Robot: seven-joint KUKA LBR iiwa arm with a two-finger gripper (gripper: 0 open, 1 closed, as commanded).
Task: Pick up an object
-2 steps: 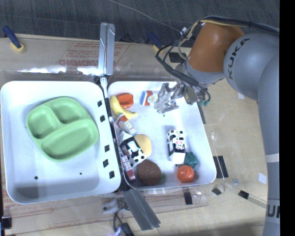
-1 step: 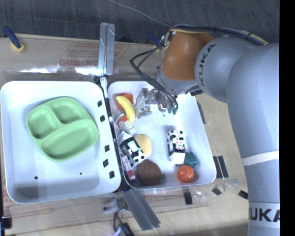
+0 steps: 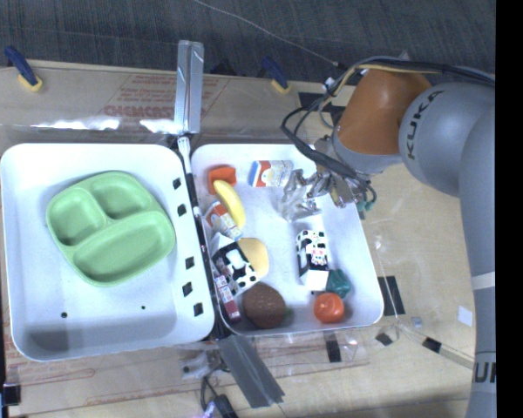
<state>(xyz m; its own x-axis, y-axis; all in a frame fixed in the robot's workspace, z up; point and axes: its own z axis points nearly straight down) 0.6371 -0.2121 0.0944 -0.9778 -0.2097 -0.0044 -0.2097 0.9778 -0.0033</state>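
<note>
My gripper (image 3: 302,197) hangs over the upper middle of the right bin (image 3: 366,264), below the orange wrist band. It sits just right of a red, white and blue carton (image 3: 268,173) and just above a black-and-white cow-patterned bottle (image 3: 312,252). Nothing can be seen held in it. Also in this bin are a banana (image 3: 231,203), an orange block (image 3: 222,178), a pale yellow piece (image 3: 255,252), a second cow-patterned toy (image 3: 237,270), a brown ball (image 3: 264,304) and a red tomato (image 3: 329,307) beside a small green piece (image 3: 338,281).
The left bin (image 3: 35,320) holds a green divided plate (image 3: 112,225). A metal divider (image 3: 190,94) stands between the bins at the back. The grey arm (image 3: 453,138) and its cables cover the right bin's upper right corner.
</note>
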